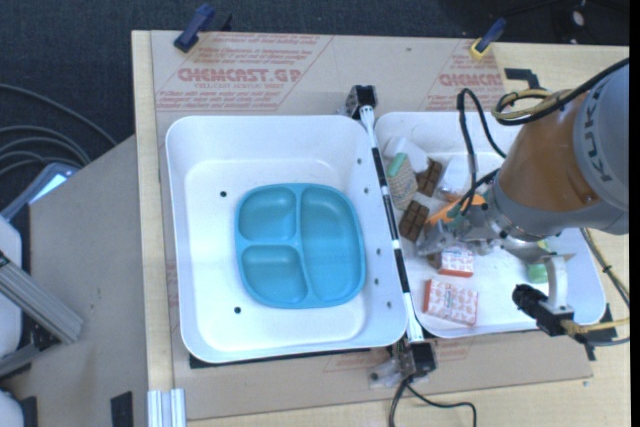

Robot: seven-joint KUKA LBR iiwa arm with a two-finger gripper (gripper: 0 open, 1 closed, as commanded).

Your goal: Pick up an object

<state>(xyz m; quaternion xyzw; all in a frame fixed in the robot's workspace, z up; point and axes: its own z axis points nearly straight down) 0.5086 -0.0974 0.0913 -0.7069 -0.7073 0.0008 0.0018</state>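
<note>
Clutter crowds the right bin (590, 300) toward its left wall, so our gripper (462, 227) hangs over those packets (450, 300); we cannot tell its state.

Open floor around the blue divided plate (300, 245) in the left bin (190, 215). Crowded right bin (420, 127): brown bars (415, 215), red-and-white packets (450, 300), with the arm (545, 170) overhead.

On the brown board (250, 65) under my bins I read red print "CHEMCAST GP" behind the left bin (190, 215), a partly hidden repeat behind the right bin (590, 300), and dark letters "KU" on my arm (605, 145).
</note>
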